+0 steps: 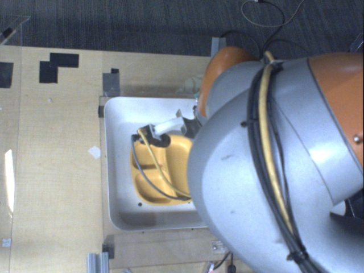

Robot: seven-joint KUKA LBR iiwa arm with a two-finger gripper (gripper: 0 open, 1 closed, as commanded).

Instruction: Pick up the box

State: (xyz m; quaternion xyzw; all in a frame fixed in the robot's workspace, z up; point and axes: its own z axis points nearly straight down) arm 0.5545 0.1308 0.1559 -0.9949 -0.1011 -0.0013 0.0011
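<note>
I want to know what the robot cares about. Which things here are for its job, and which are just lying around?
For the job: yellow box, white bin holding it, grey arm.
Just lying about: black tape shapes, white scrap, floor cable.

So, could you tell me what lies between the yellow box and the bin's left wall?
Nothing; in the camera view, the stretch between the yellow box and the bin's left wall is bare.

grey, orange-banded arm [273,169], apparently low, from the right
</note>
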